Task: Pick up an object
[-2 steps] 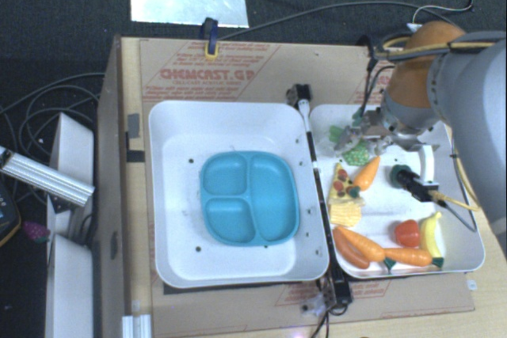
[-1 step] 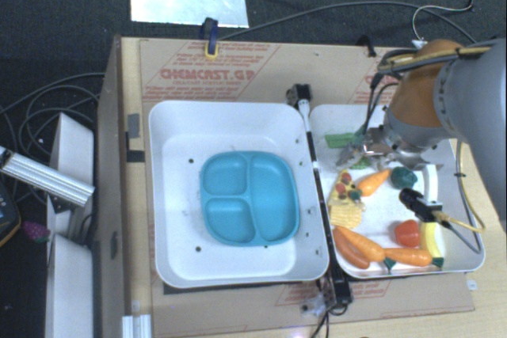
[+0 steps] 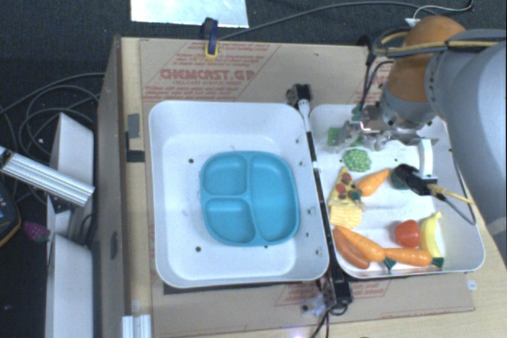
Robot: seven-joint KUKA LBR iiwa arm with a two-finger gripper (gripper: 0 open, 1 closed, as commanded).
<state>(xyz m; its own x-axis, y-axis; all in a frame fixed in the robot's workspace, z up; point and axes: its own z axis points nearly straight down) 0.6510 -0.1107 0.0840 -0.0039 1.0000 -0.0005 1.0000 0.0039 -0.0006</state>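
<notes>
Camera view. Approach step, nothing lifted. Tool hangs low over the far end of the right bin; how far it is parted I cannot tell, and nothing is seen in it.

Likely target: green pea cluster, just nearer the camera than the tool.

Next: settle on one item, descend, close.

Count:
- carrots: three
- tomato: one
- banana: one
- corn: one
- blue plate: one, far left of the tool
</notes>
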